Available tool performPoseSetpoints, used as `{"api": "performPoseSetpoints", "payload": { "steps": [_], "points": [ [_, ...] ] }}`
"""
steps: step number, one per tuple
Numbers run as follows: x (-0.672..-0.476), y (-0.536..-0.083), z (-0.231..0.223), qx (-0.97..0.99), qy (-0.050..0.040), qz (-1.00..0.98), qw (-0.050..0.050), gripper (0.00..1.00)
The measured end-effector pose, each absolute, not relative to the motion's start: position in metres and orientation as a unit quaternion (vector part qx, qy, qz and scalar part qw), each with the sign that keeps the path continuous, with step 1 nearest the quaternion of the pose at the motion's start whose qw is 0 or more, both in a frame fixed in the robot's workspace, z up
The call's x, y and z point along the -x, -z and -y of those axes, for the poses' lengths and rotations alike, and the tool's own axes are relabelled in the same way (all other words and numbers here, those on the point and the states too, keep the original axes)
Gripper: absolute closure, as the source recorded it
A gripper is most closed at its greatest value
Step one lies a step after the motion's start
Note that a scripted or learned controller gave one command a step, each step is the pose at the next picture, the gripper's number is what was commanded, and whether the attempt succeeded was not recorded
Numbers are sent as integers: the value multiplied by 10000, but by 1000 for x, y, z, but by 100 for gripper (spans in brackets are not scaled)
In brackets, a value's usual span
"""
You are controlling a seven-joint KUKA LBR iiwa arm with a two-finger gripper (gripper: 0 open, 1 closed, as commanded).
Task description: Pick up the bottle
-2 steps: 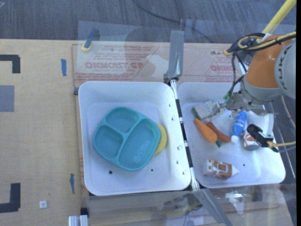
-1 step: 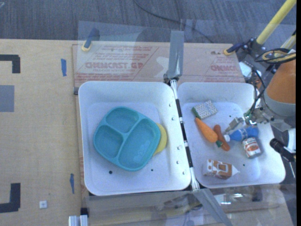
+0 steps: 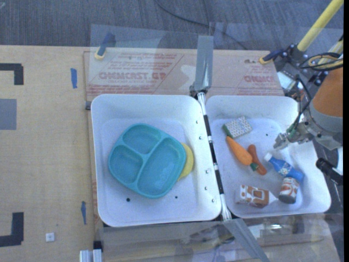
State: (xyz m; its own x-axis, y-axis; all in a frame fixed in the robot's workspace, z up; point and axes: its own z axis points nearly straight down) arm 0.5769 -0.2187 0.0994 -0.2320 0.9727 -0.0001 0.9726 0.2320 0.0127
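We are at the reaching step. The bottle point(image 3: 284, 167), blue and white, lies on its side in the right bin point(image 3: 323, 201), just right of the orange carrot point(image 3: 239, 151). Our end effector point(image 3: 289, 136) hangs just above the bottle's white end, near but not holding it. We cannot tell its state. Next, we think it must drop down over the bottle and squeeze. A small can point(image 3: 289, 190) sits just below the bottle, so we must aim well.

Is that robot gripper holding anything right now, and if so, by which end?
Nothing shows between its fingers. The gripper hangs over the right bin, just above the white cap end of the blue bottle, which lies on the floor.
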Motion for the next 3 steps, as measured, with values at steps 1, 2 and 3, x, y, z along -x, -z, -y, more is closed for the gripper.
{"api": "performPoseSetpoints", "payload": {
  "steps": [1,2,3],
  "points": [
    [-577,-99,218,-6197,-51,-7848,32,0],
    [-513,-88,193,-6233,-17,-7820,25,0],
    [-483,-88,182,-5765,-25,-8171,45,0]
  ]
}}
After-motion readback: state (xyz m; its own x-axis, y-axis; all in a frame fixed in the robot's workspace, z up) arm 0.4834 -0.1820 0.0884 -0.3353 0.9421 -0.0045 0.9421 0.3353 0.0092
